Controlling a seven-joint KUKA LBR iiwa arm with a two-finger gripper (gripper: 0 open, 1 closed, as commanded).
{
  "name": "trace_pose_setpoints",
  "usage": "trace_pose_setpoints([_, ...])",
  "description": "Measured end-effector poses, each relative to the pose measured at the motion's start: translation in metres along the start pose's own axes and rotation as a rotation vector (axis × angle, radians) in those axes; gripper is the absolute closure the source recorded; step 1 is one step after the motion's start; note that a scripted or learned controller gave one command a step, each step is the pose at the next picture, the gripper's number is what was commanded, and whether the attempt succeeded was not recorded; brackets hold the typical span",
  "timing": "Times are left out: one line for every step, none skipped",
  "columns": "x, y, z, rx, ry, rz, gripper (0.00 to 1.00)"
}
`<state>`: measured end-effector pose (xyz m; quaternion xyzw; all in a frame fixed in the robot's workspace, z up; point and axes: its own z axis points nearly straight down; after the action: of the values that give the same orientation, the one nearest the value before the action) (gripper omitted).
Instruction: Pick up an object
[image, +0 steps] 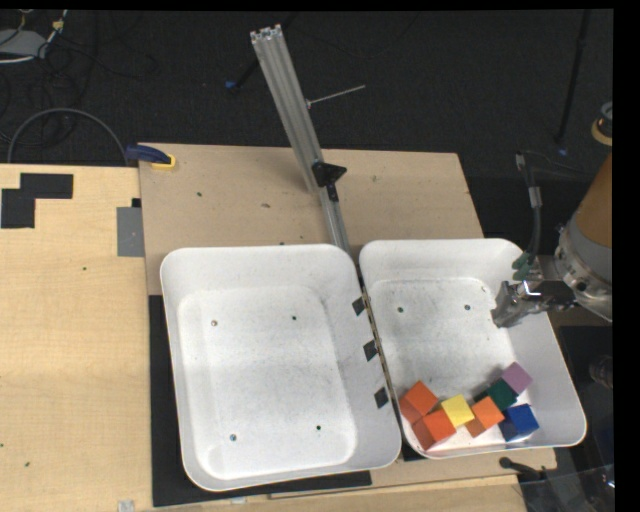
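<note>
Blocks (468, 410) heaped at 5 o'clock corner of right bin (440, 262), nearest camera: orange, yellow, green, blue, purple. Gripper (508, 303) at 3 o'clock rim, above heap, well apart. Jaw state: cannot tell. Nothing held; approach, grasp, lift all outstanding.
</note>
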<state>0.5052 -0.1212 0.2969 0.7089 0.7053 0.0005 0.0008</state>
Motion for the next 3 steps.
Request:
trace_pose_setpoints([-0.001,0.0,-0.007,0.005,0.0,-0.006,1.0])
trace_pose_setpoints([-0.002,0.0,-0.016,0.007,0.0,-0.013,1.0])
trace_pose_setpoints([-0.003,0.0,-0.026,0.01,0.0,-0.009,1.0])
